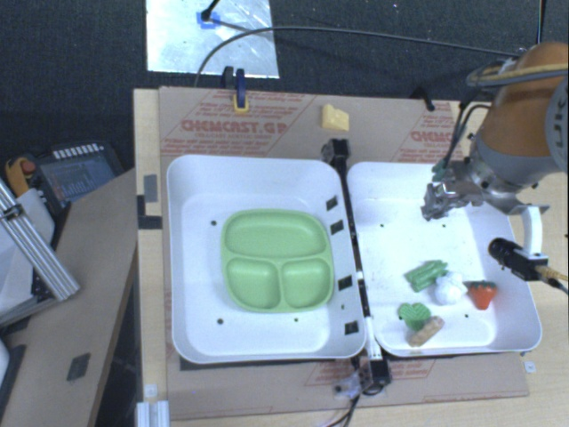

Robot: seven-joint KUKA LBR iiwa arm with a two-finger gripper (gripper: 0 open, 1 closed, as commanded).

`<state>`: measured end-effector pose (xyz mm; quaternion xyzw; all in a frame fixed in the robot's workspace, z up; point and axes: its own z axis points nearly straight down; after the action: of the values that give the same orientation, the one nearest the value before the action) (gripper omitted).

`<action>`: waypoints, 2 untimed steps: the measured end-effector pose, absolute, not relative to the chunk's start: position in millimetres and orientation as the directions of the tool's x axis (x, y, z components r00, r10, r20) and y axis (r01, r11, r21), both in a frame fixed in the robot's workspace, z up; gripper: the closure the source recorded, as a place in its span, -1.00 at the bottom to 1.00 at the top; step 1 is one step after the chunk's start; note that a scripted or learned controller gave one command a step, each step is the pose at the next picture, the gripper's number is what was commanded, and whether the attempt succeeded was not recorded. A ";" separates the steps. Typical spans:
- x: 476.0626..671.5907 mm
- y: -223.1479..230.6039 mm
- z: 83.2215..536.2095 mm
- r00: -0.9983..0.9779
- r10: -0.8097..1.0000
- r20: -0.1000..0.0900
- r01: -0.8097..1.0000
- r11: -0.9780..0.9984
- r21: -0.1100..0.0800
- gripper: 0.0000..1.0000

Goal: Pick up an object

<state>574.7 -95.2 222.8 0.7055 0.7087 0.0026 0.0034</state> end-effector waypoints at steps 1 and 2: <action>576.1 -95.4 256.7 -0.005 1.000 -0.001 1.000 0.005 0.006 1.00; 562.2 -45.9 241.8 -0.008 1.000 0.002 1.000 0.008 0.000 1.00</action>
<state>562.2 -45.9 241.8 0.7041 0.7101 0.0008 -0.0005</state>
